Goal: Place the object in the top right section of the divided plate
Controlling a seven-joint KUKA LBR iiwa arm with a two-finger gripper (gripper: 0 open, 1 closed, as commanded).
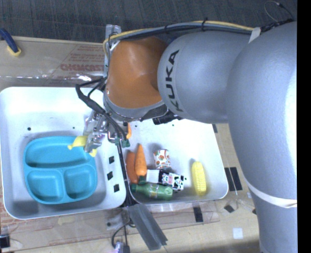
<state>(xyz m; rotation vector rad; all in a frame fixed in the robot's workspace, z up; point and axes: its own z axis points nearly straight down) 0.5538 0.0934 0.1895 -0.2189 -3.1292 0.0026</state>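
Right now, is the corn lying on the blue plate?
No, the corn lies in the right bin, while the blue plate sits in the left bin.

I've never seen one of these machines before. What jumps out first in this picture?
The huge grey arm with its orange band covers the upper right and reaches over the bins. Below it, the gripper hangs at the upper right edge of a bright blue divided plate in the left bin, with a small yellow object at its tip. The right bin holds a carrot, a corn cob and a green bottle.

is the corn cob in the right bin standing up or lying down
Lying down: the corn cob rests lengthwise on the right bin's floor.
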